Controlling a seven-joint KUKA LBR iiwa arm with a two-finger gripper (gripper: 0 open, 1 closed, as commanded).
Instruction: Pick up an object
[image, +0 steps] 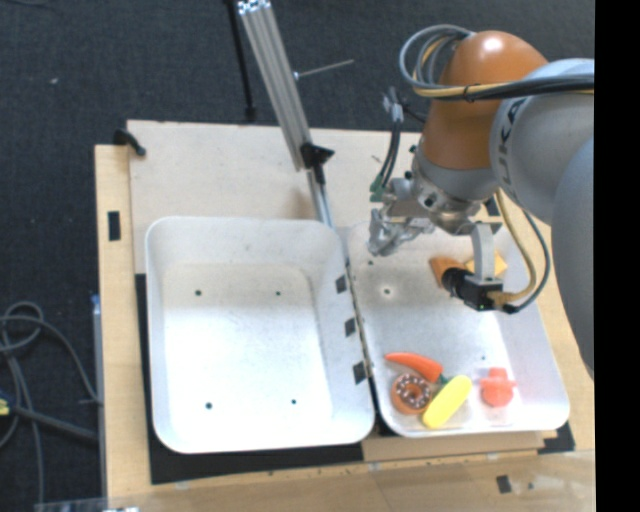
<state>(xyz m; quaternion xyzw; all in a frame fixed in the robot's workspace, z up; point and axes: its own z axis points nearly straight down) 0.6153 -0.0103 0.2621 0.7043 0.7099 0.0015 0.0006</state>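
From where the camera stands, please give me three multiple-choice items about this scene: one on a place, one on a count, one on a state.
1. Where does the long yellow corn-shaped toy lie?
A. In the right white bin, near its front edge
B. In the left white bin
C. On the wooden bench

2. How many shallow white bins stand on the bench?
A. One
B. Two
C. Three

3. What is the state of the round brown doughnut-shaped toy?
A. Lifted in the air
B. Resting in the bin beside the corn toy
C. Lying on the floor

Answers:
1. A, it lies with the other toys at that bin's near end.
2. B, two sit side by side.
3. B, it rests flat, far from the gripper.
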